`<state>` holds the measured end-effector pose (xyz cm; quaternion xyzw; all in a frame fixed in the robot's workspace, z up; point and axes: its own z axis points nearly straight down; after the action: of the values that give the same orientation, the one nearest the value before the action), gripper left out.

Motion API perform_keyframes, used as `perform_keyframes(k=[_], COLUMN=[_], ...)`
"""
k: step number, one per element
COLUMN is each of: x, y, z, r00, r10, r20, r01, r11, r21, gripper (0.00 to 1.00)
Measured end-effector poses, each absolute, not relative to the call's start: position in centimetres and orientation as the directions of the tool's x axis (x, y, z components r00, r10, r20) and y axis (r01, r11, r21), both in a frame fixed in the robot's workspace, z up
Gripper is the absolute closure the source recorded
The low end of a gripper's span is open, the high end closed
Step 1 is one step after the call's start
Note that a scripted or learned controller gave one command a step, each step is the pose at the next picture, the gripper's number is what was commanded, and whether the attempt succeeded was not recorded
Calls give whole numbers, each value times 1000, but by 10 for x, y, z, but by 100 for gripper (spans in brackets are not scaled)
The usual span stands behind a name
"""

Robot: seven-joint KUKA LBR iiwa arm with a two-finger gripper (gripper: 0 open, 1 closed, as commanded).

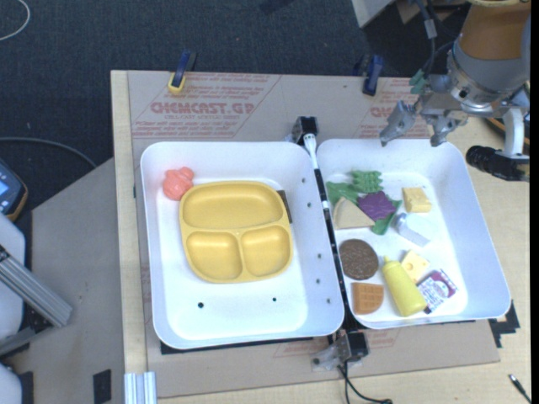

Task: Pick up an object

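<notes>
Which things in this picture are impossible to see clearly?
- Grey arm with orange band: cut off by the top edge.
- Small packet with red and white label: print too small to read.
- Pale wedge-shaped food piece: partly hidden under the purple toy vegetable.

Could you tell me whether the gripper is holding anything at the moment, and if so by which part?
Nothing is held. The gripper is open, its fingers spread with bare space between them, above the far rim of the right bin.
</notes>
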<state>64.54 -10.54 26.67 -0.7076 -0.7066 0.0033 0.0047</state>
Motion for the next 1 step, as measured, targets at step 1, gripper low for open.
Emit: perform_keyframes(k=[1], x=[647], y=[-105], z=[272], r00=[0], r10=[1000], r20=[1], r01=[1000], r11=[0], r21=[-1], gripper=[0])
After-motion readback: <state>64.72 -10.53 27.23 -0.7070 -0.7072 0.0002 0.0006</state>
